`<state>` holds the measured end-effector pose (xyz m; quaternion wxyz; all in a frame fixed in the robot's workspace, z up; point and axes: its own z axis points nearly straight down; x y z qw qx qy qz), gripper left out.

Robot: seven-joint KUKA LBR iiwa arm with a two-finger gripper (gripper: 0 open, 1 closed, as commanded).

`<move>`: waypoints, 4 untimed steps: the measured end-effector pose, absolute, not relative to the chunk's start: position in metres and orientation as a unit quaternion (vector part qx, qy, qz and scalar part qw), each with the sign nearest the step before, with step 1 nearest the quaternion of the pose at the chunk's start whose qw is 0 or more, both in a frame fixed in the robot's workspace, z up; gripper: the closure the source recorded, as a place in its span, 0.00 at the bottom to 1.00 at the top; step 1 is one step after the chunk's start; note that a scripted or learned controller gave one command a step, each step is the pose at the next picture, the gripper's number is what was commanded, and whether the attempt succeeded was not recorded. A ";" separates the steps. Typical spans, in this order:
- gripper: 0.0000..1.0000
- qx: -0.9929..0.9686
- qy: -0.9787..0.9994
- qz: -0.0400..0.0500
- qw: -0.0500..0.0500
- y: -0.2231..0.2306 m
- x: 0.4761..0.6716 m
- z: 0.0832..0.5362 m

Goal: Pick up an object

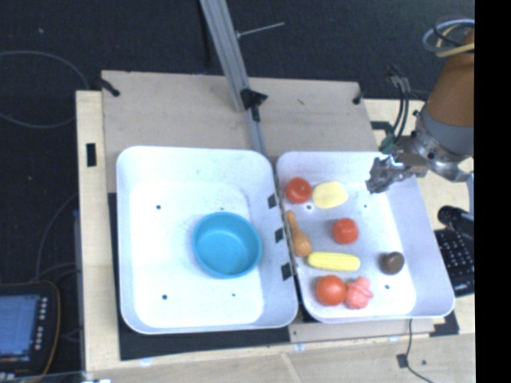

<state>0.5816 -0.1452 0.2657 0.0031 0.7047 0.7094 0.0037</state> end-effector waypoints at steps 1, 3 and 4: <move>1.00 0.703 0.711 0.002 0.001 -0.145 0.583 0.272; 1.00 0.705 0.710 -0.001 -0.001 -0.033 0.567 0.249; 1.00 0.705 0.710 -0.001 -0.001 0.022 0.559 0.238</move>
